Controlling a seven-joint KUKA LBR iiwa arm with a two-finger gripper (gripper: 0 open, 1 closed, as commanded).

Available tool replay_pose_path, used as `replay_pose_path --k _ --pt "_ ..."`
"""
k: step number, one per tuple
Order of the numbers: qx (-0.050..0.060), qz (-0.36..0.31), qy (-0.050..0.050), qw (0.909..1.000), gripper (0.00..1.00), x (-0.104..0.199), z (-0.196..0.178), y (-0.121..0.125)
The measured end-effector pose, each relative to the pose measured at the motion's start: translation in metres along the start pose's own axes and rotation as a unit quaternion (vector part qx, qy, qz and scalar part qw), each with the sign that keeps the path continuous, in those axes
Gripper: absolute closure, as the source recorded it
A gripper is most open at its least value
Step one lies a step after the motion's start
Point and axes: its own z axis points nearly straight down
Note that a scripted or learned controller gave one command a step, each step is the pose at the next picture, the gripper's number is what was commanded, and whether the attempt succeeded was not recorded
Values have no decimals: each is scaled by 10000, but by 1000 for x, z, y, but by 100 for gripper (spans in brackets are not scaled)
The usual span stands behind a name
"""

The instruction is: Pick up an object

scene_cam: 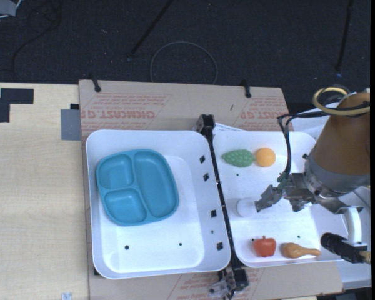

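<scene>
The right bin (pixel 272 186) holds a green leafy toy (pixel 239 158) and an orange ball (pixel 265 157) near its far edge. A red apple-like fruit (pixel 264 247) and a tan drumstick-shaped piece (pixel 298 250) lie by its near edge. A white round object (pixel 245 207) sits mid-bin, hard to tell from the floor. My gripper (pixel 269 200) hangs low over the bin's middle, just right of the white object. Nothing shows between its fingers.
The left bin (pixel 112 255) bears a blue three-compartment plate (pixel 137 186). A black divider (pixel 215 199) runs between the bins. Cardboard (pixel 175 105) lies under both. The arm's bulk (pixel 340 152) covers the right bin's right side.
</scene>
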Motion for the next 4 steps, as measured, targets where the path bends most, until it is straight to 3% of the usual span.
replay_pose_path --k 1,2,4 --pt "-67 -9 -10 10000 0 0 -6 3" --pt "-30 -13 4 10000 0 7 39 0" --pt "-58 -5 -4 10000 0 6 127 3"
